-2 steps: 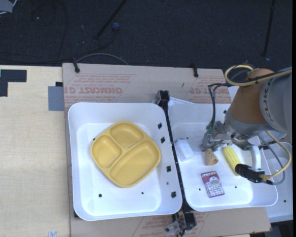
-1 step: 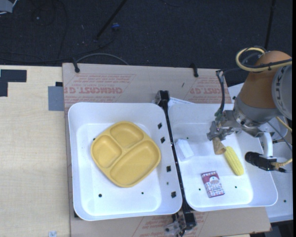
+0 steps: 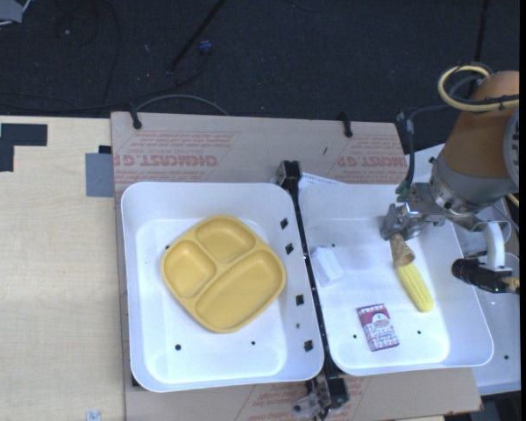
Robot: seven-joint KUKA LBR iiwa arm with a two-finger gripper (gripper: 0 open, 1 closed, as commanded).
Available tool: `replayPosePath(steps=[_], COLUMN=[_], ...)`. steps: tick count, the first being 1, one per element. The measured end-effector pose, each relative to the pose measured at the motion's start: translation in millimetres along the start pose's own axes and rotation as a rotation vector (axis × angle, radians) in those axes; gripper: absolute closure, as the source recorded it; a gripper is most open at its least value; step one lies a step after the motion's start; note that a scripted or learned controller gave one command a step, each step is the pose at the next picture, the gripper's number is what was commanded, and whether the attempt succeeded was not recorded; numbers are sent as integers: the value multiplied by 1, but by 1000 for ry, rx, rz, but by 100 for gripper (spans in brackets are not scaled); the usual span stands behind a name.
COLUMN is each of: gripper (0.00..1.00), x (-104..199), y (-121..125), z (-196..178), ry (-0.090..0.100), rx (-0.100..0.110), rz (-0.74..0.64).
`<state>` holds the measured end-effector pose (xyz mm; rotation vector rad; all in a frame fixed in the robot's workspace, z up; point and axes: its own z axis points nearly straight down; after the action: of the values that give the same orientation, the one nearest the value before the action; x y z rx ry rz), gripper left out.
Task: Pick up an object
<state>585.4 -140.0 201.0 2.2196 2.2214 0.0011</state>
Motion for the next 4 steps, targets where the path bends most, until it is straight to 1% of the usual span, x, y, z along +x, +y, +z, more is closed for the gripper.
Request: replayPosePath(steps=[1,2,3,4], gripper=[100,100,100,100], x=[-1,54,102,157], y=[0,9,14,20], z=[-25,-35,-23,-33], ry=[0,2,2,2], rx=[1,2,6,4], rz=[-1,-5,-3,-4])
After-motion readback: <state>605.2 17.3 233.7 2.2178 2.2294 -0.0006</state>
